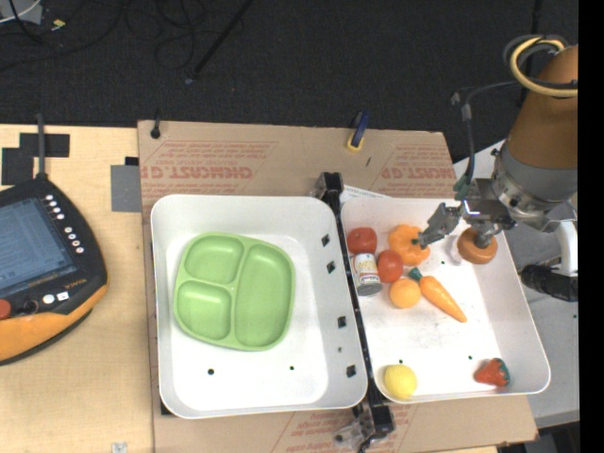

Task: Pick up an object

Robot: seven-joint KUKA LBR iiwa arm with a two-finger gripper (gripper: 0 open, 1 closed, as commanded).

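Observation:
The right bin [472,333] holds several toy foods. An orange pepper [408,243] lies near its far middle, with a red tomato [361,241] to its left. A small can [366,274], a second tomato [390,266], an orange [405,293] and a carrot [442,296] cluster below them. A lemon [400,381] and a strawberry [491,373] lie at the near edge. My gripper [461,225] hangs low over the bin's far right, between the pepper and a brown round object [477,247] just beneath it.
The left bin [165,253] holds a green divided plate [234,291]. A black divider [342,281] separates the bins. An orange-and-grey teach pendant [38,262] lies on the bench at far left. A blue clamp [357,132] sits at the cardboard's far edge.

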